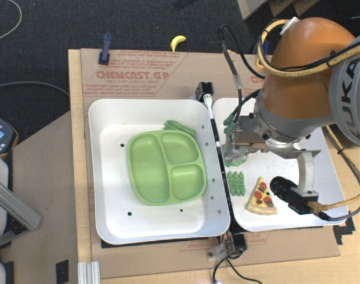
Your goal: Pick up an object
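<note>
Brown cardboard (138,76) printed "CHEMCAST" sits at twelve o'clock. The hand (233,151), grip impossible to tell, hangs over the right bin (333,176); green toy (236,182) at its six o'clock, pizza slice (262,197) at five.

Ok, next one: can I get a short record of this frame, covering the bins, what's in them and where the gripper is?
left bin: green divided plate; small green item at the plate's far edge
right bin: pizza slice toy; green pod toy to its left
gripper: over the right bin's left side, just beyond the green pod toy
held: cannot tell
</note>
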You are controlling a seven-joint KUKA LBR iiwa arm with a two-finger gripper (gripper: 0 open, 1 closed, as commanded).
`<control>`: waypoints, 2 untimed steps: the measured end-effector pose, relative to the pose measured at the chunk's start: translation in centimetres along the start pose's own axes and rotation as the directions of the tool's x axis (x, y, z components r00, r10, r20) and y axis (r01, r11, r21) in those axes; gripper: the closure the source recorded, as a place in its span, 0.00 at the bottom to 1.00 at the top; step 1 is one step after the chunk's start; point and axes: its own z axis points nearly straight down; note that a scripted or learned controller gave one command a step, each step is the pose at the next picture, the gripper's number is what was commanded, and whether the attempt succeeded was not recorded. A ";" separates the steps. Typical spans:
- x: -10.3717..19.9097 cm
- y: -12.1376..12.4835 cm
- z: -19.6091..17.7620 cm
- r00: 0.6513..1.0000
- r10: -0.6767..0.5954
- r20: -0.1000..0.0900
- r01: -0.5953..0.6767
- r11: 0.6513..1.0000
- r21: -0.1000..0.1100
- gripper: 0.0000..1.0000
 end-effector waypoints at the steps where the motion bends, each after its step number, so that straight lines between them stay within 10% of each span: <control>1: 0.9 0.0 -0.8 1.000 -0.006 -0.001 0.005 1.000 -0.008 1.00; 2: -4.6 0.3 5.3 1.000 0.002 0.000 -0.002 1.000 0.001 1.00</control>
